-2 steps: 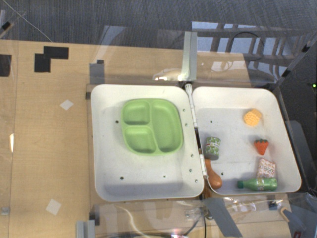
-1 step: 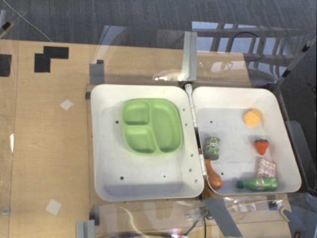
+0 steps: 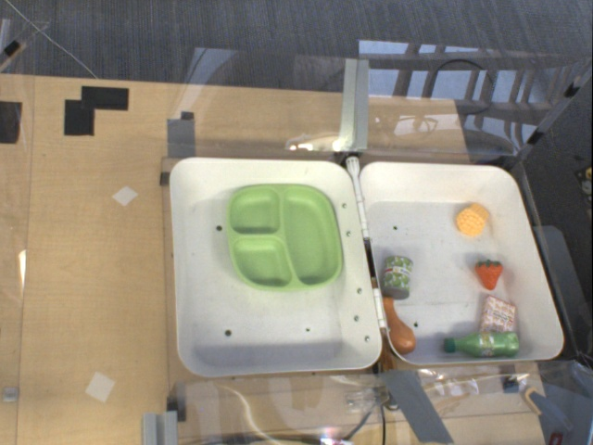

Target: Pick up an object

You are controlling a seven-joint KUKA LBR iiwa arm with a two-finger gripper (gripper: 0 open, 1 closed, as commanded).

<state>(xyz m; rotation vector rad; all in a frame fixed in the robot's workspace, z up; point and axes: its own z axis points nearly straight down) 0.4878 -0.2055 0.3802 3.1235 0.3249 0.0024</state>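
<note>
The right bin point(image 3: 435, 185) holds several small items. A round yellow-orange waffle-like piece point(image 3: 472, 220) lies near its far right. A strawberry point(image 3: 489, 273) sits below it. A small green can point(image 3: 397, 275) stands close to the divider. An orange-brown drumstick-shaped piece point(image 3: 399, 330) lies at the bin's front left corner. A green bottle point(image 3: 482, 345) lies on its side along the front wall, with a pink-and-white packet point(image 3: 498, 315) just behind it.
The left bin point(image 3: 199, 332) carries a green three-compartment plate point(image 3: 283, 235) at its middle. A metal divider rail point(image 3: 363, 248) runs between the bins. Wooden bench surface point(image 3: 83, 248) spreads to the left, with black marks at the far left.
</note>
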